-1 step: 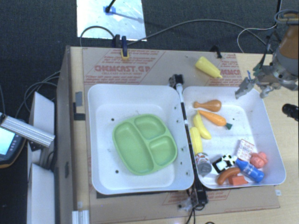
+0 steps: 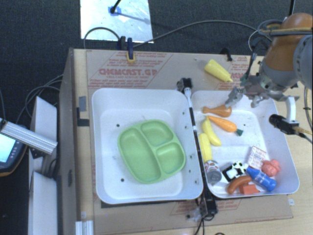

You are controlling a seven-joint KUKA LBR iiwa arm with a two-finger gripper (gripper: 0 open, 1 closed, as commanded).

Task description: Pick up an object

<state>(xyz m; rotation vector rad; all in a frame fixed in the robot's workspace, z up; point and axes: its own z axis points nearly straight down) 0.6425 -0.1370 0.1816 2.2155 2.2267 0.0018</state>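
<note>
Right bin (image 2: 283, 146) far rim, gripper (image 2: 234, 98) above drumstick (image 2: 218, 110)

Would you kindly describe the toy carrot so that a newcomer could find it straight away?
Look in the right-hand white bin, in its upper half. The carrot lies slantwise between a brownish drumstick-shaped piece above it and a yellow banana to its lower left. Among the things around it, it alone is bright orange with a small green tip.

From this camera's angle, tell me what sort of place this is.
Probably a robotics lab bench set up for grasping trials. Two white bins sit side by side on a board, the right one full of toy food such as a carrot. The grey arm reaches in, with loose cables around.
</note>
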